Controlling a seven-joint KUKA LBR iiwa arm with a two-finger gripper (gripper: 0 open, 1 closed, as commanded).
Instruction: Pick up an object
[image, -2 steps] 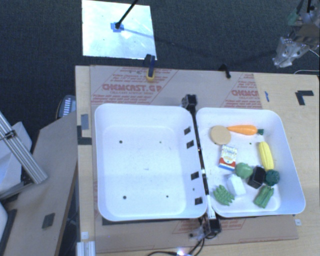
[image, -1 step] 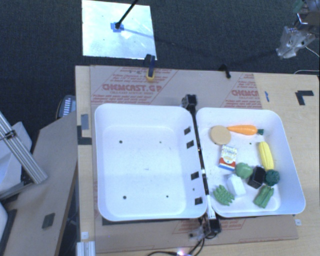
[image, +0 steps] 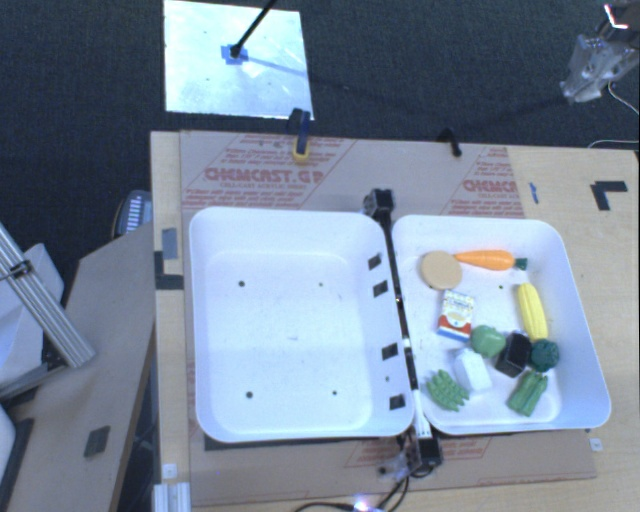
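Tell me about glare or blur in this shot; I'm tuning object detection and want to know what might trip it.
Camera view: the shiny metal sheet at top reflects light brightly; the white bins are evenly lit with soft shadows under their rims; the toy carrot and corn read crisply; the end effector at upper right is blurry and washed out.

Robot lab: two white bins (image: 290, 225) on a taped bench (image: 600, 300)

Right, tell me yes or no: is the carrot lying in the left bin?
No. The carrot lies in the right bin, near its far edge beside the tan disc.
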